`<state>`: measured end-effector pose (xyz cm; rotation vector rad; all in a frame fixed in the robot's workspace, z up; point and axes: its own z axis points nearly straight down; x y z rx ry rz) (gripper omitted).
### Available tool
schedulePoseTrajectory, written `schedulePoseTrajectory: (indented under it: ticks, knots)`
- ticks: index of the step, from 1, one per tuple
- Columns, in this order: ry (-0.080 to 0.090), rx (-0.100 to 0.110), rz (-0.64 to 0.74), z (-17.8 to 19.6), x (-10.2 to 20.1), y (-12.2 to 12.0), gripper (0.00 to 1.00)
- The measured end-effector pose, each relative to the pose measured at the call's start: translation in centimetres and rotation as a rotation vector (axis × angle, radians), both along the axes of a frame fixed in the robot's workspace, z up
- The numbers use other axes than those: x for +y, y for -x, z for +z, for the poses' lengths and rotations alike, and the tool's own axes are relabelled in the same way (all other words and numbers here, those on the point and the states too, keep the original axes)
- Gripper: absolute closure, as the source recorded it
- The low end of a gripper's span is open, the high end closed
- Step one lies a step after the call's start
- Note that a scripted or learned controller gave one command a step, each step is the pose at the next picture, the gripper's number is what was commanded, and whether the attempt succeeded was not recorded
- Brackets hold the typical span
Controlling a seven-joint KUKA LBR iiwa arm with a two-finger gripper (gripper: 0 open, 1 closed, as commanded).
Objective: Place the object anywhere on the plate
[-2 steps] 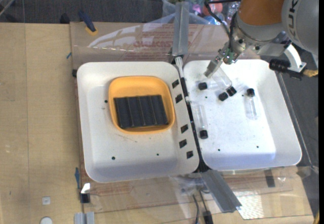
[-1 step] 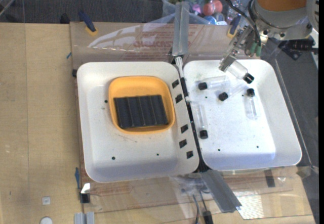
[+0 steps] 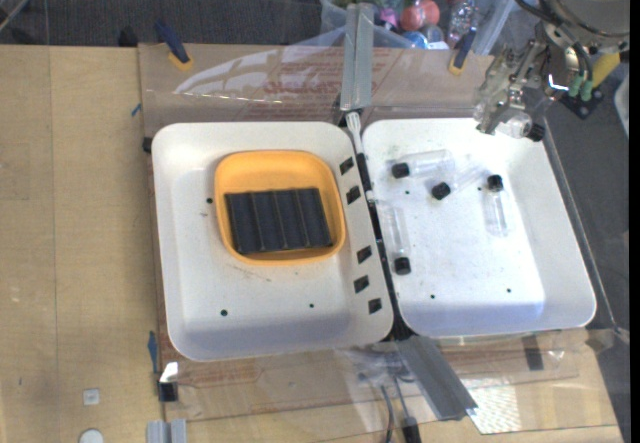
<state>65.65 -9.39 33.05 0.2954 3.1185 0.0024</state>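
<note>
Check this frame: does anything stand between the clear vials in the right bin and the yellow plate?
Only the raised rims where the two bins meet. The clear black-capped vials lie in the right bin; the yellow plate, already bearing a black ribbed block, sits in the left bin. The gripper hovers over the right bin's far edge.

no readable text, labels or numbers

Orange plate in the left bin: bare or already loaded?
Loaded. The rounded orange plate in the left white bin carries a dark ribbed rectangular slab, lying flat inside its rim.
</note>
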Motion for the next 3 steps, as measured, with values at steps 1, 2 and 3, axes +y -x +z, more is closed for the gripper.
schedulePoseTrajectory:
  ticks: [1, 2, 3]
  knots:
    - [0.003, -0.002, 0.220, 3.0, -6.3, -0.6, 1.00]
    - [0.005, -0.002, 0.378, 9.6, -12.1, -1.1, 1.00]
    - [0.007, -0.003, 0.680, 10.7, -12.8, -1.2, 1.00]
